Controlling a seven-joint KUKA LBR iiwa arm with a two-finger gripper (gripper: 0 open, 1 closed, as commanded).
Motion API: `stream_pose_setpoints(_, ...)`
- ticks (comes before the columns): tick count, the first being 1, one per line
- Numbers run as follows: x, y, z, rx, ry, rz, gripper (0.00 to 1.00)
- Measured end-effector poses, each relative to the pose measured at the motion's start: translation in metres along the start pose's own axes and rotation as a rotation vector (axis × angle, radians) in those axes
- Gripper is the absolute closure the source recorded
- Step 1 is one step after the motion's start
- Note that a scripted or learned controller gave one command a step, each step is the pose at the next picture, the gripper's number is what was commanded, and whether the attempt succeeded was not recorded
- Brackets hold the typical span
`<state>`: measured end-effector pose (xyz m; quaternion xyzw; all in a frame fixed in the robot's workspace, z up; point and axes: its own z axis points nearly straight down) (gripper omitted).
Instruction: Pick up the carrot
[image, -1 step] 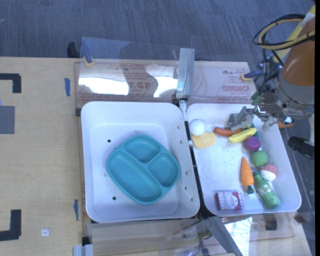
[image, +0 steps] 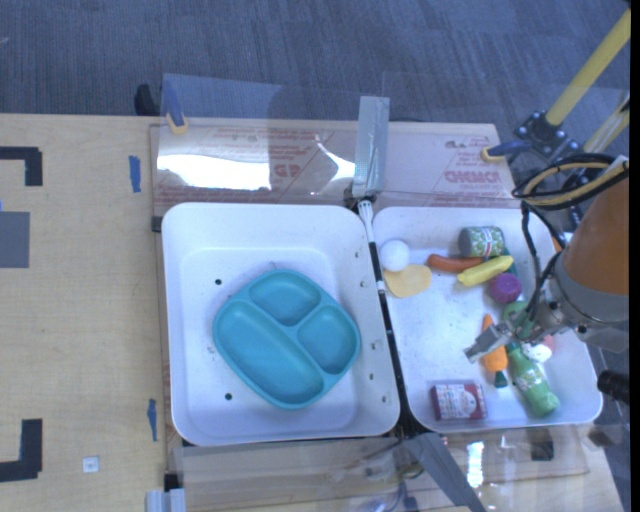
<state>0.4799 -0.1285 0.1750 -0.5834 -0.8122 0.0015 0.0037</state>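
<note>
Clearly the carrot (image: 453, 264) lies flat in the right bin (image: 585, 405), its long axis running left-right, thin end hidden; I cannot tell the state of the gripper (image: 492, 345) jaws.

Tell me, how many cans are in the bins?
2. A green can stands at the far end of the right bin, and a red can lies near its front edge. More could hide under the arm.

Two white bins (image: 190, 300) sit on a tan surface (image: 70, 300) marked with blue tape. The left one holds a teal divided plate (image: 287, 338). In the right bin: orange carrot (image: 455, 264), yellow banana (image: 485, 270), purple fruit (image: 506, 288), green bottle (image: 532, 382), green-labelled can (image: 482, 241), red-labelled can (image: 458, 402)
</note>
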Motion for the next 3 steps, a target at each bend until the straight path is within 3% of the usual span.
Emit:
stream_pose_setpoints(1,-0.034,0.016,0.089,-0.01,-0.004,0.048,0.0)
stream_pose_setpoints(2,-0.034,0.018,0.081,-0.013,-0.006,0.05,1.0)
stream_pose_setpoints(3,-0.021,0.088,-0.016,-0.008,-0.003,0.405,1.0)
